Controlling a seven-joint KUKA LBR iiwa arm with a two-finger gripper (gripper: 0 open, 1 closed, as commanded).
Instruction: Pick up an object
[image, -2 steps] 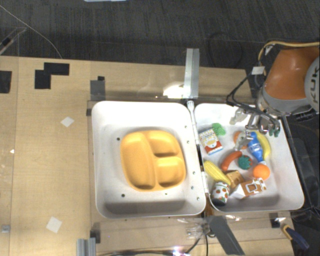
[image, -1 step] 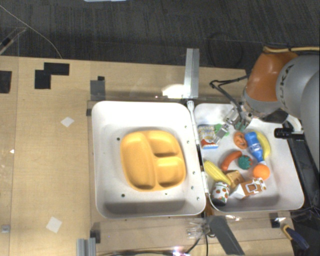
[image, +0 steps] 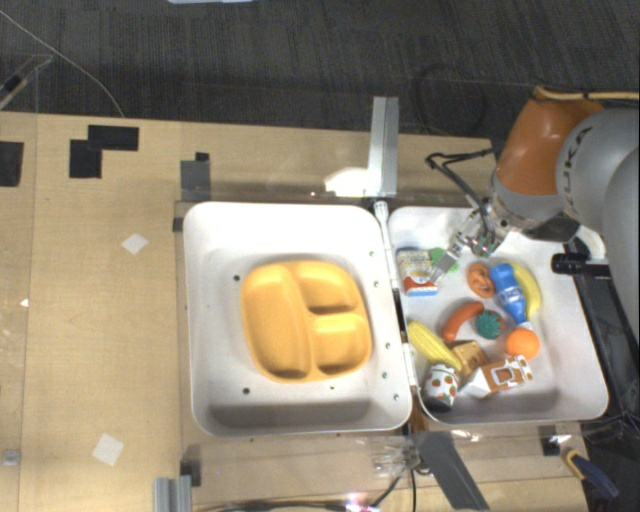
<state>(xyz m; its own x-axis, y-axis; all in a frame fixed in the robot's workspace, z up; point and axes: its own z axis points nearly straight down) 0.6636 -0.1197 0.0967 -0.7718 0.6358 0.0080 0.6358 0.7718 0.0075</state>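
Observation:
The right bin (image: 585, 395) holds several small toys. Among them are a white and red packet (image: 417, 273), a small green piece (image: 437, 256), a blue bottle (image: 508, 291), a yellow banana (image: 531, 290), a red sausage (image: 461, 318), an orange ball (image: 521, 343) and a corn cob (image: 433, 345). My gripper (image: 466, 243) hangs low over the bin's back left part, just right of the green piece and the packet and left of an orange-red toy (image: 480, 278). I see nothing held in it.
The left bin (image: 205, 300) holds a yellow divided tray (image: 303, 318). A metal post (image: 384, 145) stands behind the seam between the bins. At the right bin's front lie a white egg-like figure (image: 440, 384), a brown block (image: 468, 355) and a white and orange toy car (image: 508, 373).

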